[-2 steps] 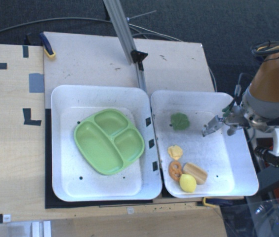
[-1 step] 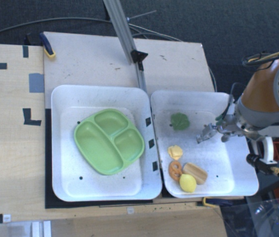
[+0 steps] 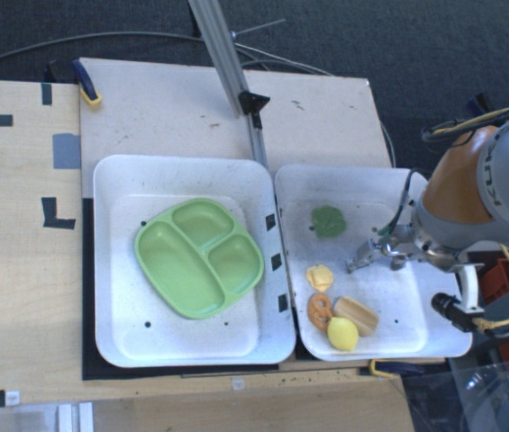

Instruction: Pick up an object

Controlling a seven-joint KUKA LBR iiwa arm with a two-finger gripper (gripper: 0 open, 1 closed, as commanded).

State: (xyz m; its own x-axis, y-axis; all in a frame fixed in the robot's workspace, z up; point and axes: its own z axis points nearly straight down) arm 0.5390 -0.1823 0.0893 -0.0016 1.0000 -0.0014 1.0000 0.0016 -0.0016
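Observation:
The right bin holds several small items. A dark green round piece lies near its back left. A pale yellow chunk, an orange ring, a tan block and a yellow lemon-like ball cluster at its front left. My gripper hangs low over the middle of this bin, pointing left, just right of the yellow chunk and above the tan block. Nothing shows in its grasp.
In the left bin lies a light green divided plate. A slanted metal pole rises from the bench behind the bins. The arm's orange and grey wrist stands over the right bin's right side.

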